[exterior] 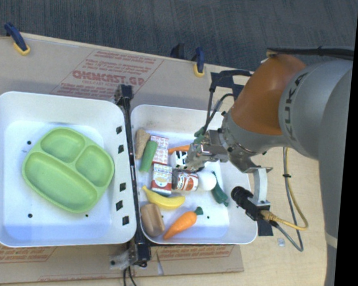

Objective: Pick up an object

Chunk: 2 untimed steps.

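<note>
The right bin (169,115) holds several toy foods: a green cucumber (148,156), a red and white carton (158,149), a second small carton (161,176), a small can (187,182), a white egg (207,181), a yellow banana (164,199), an orange carrot (181,224) and a brown bread roll (151,218). My gripper (192,161) hangs low over the middle of this bin, just above the can and beside the egg. Nothing shows between its fingers.
The left bin (3,155) carries a green divided plate (68,168). A black divider clip (125,93) sits between the bins. A dark green piece (219,194) lies right of the egg. Cables and a black plug (248,202) hang off the wrist over the right bin's rim.
</note>
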Motion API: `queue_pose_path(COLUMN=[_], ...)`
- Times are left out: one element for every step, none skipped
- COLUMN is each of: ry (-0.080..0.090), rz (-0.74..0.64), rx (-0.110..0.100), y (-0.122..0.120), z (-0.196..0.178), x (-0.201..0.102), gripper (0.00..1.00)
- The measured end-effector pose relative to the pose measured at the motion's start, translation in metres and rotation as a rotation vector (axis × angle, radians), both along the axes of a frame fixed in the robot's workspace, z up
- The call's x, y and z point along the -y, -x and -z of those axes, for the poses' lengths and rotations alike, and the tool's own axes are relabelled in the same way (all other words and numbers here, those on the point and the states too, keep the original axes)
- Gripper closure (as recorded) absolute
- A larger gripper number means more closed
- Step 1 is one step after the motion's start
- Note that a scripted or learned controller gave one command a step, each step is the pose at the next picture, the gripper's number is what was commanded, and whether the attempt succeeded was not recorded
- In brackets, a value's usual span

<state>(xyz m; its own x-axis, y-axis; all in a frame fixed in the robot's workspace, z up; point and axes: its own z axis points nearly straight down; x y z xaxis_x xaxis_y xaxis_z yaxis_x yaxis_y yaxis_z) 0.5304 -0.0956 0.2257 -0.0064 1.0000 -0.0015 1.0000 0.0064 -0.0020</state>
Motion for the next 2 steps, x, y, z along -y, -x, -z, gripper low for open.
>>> queue_pose_path(ry=[0.000, 0.000], rz=[0.000, -0.004], rx=[0.000, 0.001], y=[0.000, -0.001], z=[0.000, -0.010], x=[0.000, 0.000], gripper=[0.00, 1.00])
